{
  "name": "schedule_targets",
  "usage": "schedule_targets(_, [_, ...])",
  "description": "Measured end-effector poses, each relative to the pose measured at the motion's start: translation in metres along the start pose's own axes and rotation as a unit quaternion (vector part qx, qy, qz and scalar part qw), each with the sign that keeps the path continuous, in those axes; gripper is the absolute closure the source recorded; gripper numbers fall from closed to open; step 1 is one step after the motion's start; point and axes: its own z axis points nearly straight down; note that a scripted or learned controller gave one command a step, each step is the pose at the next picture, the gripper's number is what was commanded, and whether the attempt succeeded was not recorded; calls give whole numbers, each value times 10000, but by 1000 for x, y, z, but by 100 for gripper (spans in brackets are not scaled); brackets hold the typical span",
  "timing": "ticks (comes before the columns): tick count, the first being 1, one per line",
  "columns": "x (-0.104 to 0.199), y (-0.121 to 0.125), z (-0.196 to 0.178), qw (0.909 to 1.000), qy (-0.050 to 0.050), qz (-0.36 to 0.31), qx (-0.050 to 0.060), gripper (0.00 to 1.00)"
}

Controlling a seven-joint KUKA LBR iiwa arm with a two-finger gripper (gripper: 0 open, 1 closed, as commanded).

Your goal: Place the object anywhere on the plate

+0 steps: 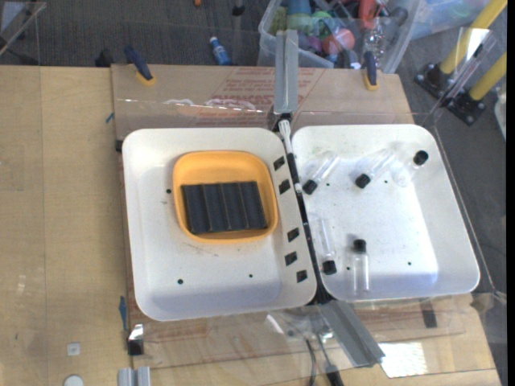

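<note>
Black ribbed object (224,207) lies on orange plate (224,195), left bin (153,280).

The clear little bottles (360,268) in the right bin (451,215) nearly vanish against the white, only their black caps plain, and the tub of toys (346,14) is cut off up top.

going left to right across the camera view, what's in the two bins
Left bin → orange plate with a dark ribbed block lying on it → row of black clips along the divider → right bin holding clear black-capped vials.
</note>
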Motion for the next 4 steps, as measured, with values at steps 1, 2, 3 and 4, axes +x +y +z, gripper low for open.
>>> schedule_targets(1, [-10, -1, 0, 9931, -10, -1172, -18, 100])
schedule_targets(2, [-20, -2, 1, 9773, -17, -2117, -31, 100])
schedule_targets(3, [-11, -2, 1, 9378, -3, -3471, -15, 100])
schedule_targets(4, [-18, -2, 1, 8579, -12, -5139, -17, 100])
